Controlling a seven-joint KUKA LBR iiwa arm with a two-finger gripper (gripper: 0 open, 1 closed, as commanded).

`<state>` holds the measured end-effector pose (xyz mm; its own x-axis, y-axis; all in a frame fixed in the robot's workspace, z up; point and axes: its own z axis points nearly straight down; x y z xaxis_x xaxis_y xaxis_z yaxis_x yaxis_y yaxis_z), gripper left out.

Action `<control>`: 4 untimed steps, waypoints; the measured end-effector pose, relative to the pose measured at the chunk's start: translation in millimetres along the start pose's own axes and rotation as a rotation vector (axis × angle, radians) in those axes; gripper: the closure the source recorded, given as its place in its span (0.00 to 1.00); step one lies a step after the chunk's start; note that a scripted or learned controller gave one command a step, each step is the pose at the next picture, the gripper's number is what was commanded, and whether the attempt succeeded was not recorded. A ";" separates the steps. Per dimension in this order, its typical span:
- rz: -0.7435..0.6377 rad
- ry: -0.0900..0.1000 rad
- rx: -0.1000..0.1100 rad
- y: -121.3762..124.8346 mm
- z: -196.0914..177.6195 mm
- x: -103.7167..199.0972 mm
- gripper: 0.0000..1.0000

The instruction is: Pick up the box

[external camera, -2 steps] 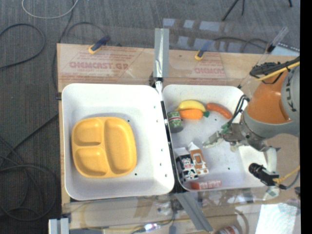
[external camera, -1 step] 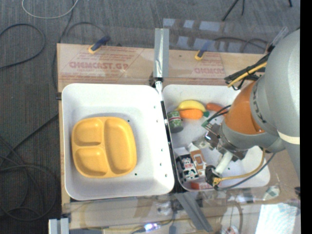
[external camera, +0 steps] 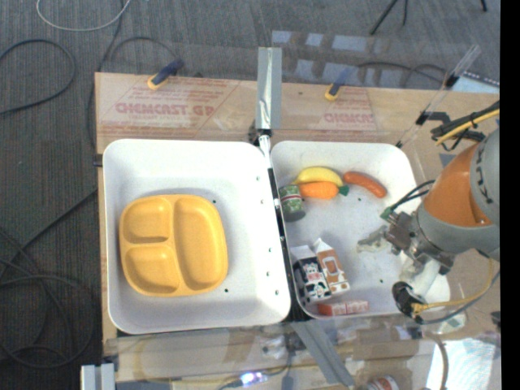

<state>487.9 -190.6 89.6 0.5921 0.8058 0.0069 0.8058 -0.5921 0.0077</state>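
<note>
Carpet, grey and strewn with cables, surrounds a cardboard-topped bench (external camera: 175, 108) bearing two white bins. One yellow plate (external camera: 173, 244) lies in the left bin (external camera: 146, 157). One box (external camera: 330, 269) lies near the right bin's (external camera: 398, 165) front edge, apart from the gripper (external camera: 382, 238) to its right; whether the jaws grip, I cannot tell.

You have two white bins (external camera: 244, 153), one yellow divided tray (external camera: 173, 244), one banana (external camera: 318, 175), one carrot (external camera: 319, 190), one sausage (external camera: 365, 184), one small can (external camera: 292, 202), and two cartons (external camera: 329, 268).
</note>
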 end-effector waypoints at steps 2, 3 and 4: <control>0.586 -0.015 0.009 1.8 -12.5 -12.6 0.00; 0.583 -0.021 0.014 0.1 -19.9 -12.4 1.00; 0.393 -0.011 -0.010 -24.5 -0.6 34.4 1.00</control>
<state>488.5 -148.3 90.3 0.8554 0.5180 0.0002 0.5179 -0.8553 0.0160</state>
